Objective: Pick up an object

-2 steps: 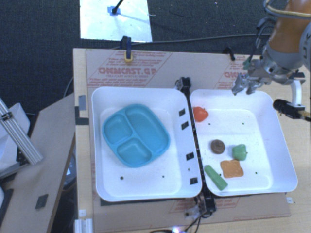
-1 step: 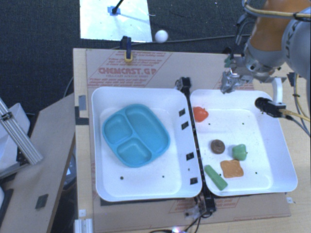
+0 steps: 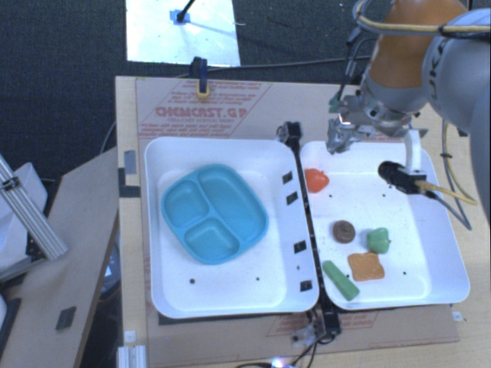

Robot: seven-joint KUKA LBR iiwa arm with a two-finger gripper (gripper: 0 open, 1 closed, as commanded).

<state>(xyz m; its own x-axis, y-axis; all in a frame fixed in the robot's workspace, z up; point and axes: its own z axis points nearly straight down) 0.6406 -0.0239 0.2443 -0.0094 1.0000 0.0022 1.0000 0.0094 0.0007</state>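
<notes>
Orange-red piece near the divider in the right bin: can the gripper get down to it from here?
Probably yes: the gripper hangs just above the orange-red piece, with nothing lying between them.

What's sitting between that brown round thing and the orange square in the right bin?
Nothing: in the camera view only bare white bin floor separates the brown disc from the orange square. The green pepper sits just beside that gap.

One fixed camera, mounted above our bench [image 3: 230, 98], looking down at a slant. We frame both white bins, left bin [image 3: 230, 148] and right bin [image 3: 437, 228], whole, at middling distance; arm [image 3: 430, 44] enters from right.
</notes>
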